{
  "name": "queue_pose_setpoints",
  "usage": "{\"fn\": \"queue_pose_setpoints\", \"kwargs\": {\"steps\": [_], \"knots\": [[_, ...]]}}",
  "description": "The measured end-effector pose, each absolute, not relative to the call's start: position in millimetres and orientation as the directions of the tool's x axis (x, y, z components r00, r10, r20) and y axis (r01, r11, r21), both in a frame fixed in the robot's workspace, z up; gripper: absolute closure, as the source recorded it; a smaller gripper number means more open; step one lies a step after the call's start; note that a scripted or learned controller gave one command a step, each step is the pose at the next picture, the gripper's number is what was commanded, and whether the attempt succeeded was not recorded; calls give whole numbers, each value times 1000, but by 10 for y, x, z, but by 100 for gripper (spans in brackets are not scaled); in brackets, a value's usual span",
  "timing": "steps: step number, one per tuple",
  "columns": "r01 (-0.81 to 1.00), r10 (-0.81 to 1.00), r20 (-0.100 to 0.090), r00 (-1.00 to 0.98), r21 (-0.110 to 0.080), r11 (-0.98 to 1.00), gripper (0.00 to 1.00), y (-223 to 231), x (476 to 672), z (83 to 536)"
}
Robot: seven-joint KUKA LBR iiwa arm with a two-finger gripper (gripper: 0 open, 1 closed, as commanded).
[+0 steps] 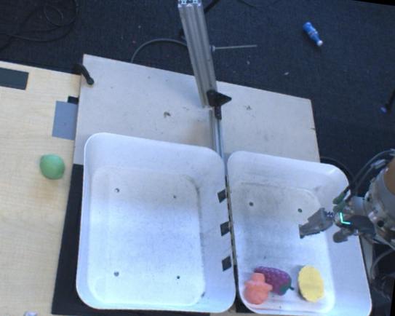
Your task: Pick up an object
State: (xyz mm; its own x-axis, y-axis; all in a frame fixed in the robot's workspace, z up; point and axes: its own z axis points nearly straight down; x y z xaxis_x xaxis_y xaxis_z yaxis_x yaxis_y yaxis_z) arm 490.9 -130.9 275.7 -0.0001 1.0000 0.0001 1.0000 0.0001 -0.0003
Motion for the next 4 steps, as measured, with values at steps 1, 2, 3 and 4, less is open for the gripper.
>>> {"fn": "queue_pose_setpoints", "kwargs": {"steps": [1, 2, 3, 4], "knots": [[1000, 1000, 0, 0, 0, 0, 0, -1309, 4909, 2757], [1000, 1000, 1, -1, -5, 1, 0, -1216, 4876, 2189], [1000, 1000, 1, -1, -6, 1, 0, -1151, 4912, 1590], [1000, 1000, 1, -1, -5, 1, 0, -1118, 4898, 1163]]}}
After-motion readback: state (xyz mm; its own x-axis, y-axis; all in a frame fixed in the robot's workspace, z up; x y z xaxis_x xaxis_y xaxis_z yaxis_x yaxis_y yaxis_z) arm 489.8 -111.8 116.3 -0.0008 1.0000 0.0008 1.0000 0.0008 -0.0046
